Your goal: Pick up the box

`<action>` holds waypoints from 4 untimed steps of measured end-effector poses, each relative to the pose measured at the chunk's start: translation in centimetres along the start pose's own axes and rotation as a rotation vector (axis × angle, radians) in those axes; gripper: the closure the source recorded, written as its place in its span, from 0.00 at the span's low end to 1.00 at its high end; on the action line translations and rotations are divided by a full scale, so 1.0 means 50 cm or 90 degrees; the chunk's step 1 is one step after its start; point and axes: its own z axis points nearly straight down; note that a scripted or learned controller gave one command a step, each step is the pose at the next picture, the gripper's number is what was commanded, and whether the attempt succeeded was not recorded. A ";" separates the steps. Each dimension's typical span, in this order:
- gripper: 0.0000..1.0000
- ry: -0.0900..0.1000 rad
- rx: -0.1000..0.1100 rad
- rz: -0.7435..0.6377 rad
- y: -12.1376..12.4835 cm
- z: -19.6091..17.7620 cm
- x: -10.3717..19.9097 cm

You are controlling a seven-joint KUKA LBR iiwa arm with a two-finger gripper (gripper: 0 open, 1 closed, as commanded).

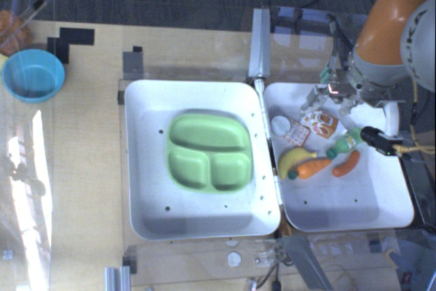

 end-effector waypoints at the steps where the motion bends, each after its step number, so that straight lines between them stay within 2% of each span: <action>1: 0.00 0.000 -0.001 0.011 -0.140 0.148 0.005; 2: 0.00 0.000 -0.003 -0.035 -0.037 0.015 0.100; 3: 0.00 0.000 -0.002 -0.037 -0.223 0.017 0.138; 4: 0.00 0.000 -0.002 -0.033 -0.061 -0.027 0.158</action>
